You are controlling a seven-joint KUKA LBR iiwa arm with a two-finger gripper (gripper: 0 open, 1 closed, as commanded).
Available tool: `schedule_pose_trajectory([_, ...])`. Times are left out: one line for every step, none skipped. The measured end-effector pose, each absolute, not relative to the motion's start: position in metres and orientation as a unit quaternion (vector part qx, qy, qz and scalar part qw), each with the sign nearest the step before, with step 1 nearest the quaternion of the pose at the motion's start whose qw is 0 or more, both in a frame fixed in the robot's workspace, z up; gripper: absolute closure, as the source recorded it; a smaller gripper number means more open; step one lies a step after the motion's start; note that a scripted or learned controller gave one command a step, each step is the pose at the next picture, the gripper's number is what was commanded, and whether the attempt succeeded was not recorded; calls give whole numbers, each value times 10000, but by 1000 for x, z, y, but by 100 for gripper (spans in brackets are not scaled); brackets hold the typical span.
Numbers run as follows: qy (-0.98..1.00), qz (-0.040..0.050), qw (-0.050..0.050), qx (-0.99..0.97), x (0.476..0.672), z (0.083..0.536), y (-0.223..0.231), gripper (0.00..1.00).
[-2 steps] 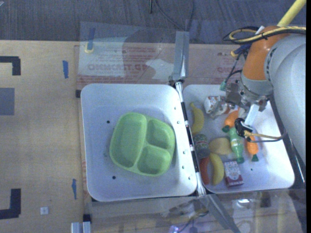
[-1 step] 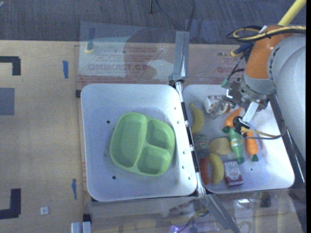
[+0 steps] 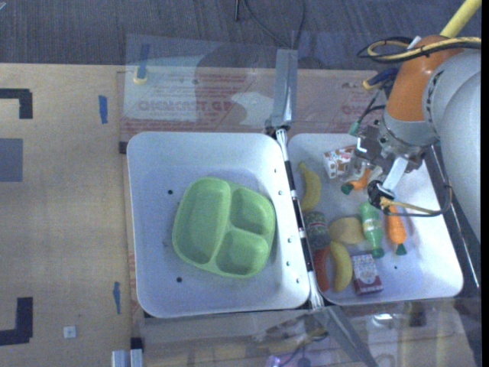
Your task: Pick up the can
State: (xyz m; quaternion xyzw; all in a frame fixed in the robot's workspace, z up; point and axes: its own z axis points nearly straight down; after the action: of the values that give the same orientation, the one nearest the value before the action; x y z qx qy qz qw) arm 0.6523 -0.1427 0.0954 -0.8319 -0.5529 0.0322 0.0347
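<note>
A small white carton (image 3: 338,161) and an orange plastic carrot (image 3: 357,181) sit just beside the tool (image 3: 366,164). The dark patterned can (image 3: 315,225) lies further off. I cannot tell whether the tool is apart or together.

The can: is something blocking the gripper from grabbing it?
Nothing lies on top of the can. A potato sits close by its right side, toward the gripper, and a banana lies just behind it.

A plate (image 3: 223,226) lies in the left bin (image 3: 153,174), the can (image 3: 315,226) between two bananas (image 3: 309,186) in the right bin (image 3: 435,274).
</note>
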Motion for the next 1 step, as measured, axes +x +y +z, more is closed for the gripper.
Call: schedule_pose_trajectory([-5764,0,-13,-8172,646,322,-215,100])
